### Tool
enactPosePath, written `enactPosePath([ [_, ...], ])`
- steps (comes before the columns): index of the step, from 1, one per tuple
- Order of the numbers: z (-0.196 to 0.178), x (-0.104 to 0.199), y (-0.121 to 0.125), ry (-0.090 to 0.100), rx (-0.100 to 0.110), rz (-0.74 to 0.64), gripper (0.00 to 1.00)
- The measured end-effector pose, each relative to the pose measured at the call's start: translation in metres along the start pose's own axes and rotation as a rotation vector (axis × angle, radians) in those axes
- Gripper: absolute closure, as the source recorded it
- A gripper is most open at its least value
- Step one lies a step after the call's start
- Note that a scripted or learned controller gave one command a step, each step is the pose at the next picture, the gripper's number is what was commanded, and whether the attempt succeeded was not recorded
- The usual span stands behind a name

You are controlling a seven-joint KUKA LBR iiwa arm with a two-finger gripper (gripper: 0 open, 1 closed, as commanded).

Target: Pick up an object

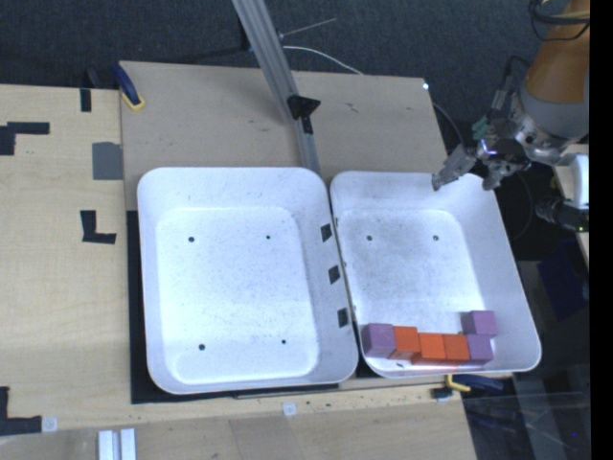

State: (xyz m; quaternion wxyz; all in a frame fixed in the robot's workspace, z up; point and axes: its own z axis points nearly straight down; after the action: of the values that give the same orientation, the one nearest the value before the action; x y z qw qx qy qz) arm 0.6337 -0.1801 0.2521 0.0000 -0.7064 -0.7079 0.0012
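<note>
hovering at the far rim of the right bin (508, 247), the gripper (466, 169) is seen spread apart, nothing held; the purple and orange blocks (431, 341), clustered against the near wall, should be approached from above.

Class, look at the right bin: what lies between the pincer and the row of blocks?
Bare speckled floor of the right bin: the camera view shows nothing between the pincer and the blocks.

There's the arm (556, 75), a rounded orange band over a smooth grey wrist section, with a thin dark cable looping at the top. Below it sits a cluttered dark metal gripper (466, 172) head with a small bluish-purple glint.
</note>
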Motion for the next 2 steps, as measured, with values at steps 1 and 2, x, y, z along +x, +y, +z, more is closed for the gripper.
enactPosePath([
  [1,0.000,0.000,0.000,0.000,0.000,0.000,0.00],
  [2,0.097,-0.020,0.047,0.001,0.005,0.001,0.00],
])
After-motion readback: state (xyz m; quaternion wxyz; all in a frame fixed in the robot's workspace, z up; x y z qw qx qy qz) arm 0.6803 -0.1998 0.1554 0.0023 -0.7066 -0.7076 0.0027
